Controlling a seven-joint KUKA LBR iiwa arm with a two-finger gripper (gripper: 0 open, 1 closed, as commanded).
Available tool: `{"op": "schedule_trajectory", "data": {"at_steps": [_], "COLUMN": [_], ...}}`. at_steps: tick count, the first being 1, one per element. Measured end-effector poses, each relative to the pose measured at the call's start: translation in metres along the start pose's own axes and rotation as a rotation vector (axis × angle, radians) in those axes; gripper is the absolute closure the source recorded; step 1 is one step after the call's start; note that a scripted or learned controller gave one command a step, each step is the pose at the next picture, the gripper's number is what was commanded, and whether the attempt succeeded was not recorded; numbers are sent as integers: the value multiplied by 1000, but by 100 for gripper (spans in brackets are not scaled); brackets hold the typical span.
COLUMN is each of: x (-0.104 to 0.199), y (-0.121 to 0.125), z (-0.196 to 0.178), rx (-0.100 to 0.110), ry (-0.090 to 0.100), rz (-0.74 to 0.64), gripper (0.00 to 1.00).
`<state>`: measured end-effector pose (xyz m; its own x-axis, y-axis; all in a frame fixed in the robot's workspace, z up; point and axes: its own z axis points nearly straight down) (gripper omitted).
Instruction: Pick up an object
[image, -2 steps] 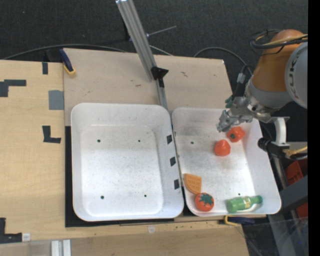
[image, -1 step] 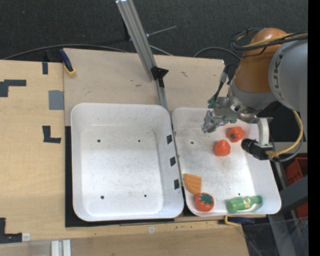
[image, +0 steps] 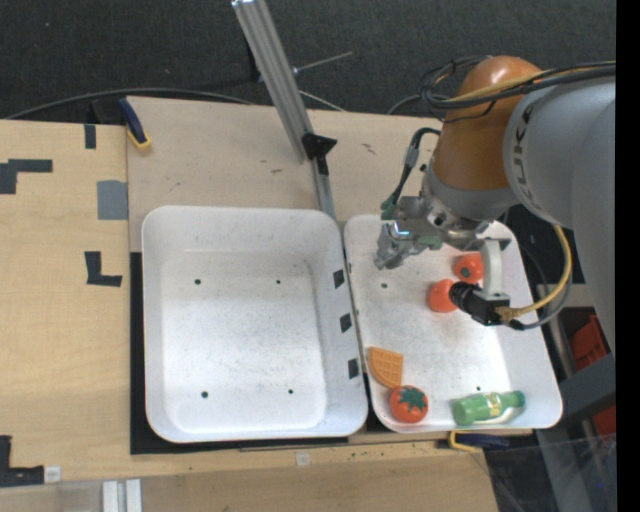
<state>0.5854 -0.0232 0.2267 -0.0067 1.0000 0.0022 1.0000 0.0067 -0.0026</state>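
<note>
Camera view. Two bins: left bin (image: 240, 230), right bin (image: 450, 350). Five objects, all in the right bin. One tomato (image: 408, 403) at the near edge. One wafer (image: 385, 365) just above it, near the left wall. One green bottle (image: 486, 407) lying in the near right corner. Two orange balls: one (image: 443, 296) mid-bin, one (image: 467, 267) nearer the right wall, partly behind the arm's fittings. Gripper (image: 392, 247) over the far left corner of the right bin, apart from every object. Jaws: spread or closed, can't tell; nothing seen between them.
</note>
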Motion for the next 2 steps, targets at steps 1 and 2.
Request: {"op": "schedule_trajectory", "data": {"at_steps": [1, 2], "x": [54, 103], "y": [-20, -38], "z": [-10, -17], "rx": [0, 0], "ry": [0, 0], "rz": [-1, -1], "gripper": [100, 100]}}
